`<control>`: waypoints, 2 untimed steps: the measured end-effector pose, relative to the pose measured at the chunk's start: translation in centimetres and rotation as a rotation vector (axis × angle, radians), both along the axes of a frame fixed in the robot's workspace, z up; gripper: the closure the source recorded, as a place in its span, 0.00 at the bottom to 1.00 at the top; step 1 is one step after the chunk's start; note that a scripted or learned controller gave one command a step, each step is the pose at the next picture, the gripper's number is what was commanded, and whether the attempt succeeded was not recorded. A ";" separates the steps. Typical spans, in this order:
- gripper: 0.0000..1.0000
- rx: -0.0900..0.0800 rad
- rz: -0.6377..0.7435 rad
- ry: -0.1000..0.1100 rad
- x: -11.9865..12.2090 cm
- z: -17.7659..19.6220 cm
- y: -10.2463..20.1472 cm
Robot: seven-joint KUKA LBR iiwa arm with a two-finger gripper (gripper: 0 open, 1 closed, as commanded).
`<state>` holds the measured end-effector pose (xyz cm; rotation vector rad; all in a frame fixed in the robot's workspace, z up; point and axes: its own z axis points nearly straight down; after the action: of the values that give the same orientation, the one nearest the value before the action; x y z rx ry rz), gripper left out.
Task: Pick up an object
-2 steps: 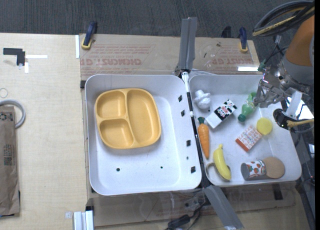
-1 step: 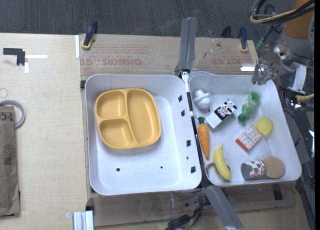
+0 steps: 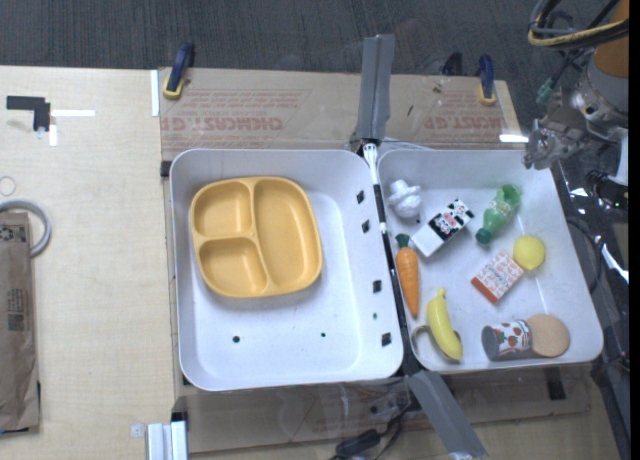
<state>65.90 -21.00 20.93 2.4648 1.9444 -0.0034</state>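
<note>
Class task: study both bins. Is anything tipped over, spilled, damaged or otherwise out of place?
Little stands out. The can in the right bin lies on its side rather than standing, next to a tan round item. The yellow plate sits flat in the left bin. No spill or damage shows.

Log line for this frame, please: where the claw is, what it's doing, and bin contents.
claw: above right bin's far right corner, holding nothing | right bin: carrot, banana, lemon unpicked | left bin: yellow tray

We see yellow divided plate (image 3: 257,237), orange carrot (image 3: 408,280), yellow banana (image 3: 443,325), yellow lemon (image 3: 529,252), green bottle (image 3: 497,213), black-and-white cow-print carton (image 3: 443,228).
</note>
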 end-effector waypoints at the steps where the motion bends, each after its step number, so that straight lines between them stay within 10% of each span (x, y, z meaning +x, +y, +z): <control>1: 1.00 0.000 -0.665 0.002 0.0 0.8 -0.5; 2: 1.00 0.001 -0.586 0.003 -3.0 -2.0 -0.9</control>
<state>62.92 -21.86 18.97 2.9242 1.1505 -0.0064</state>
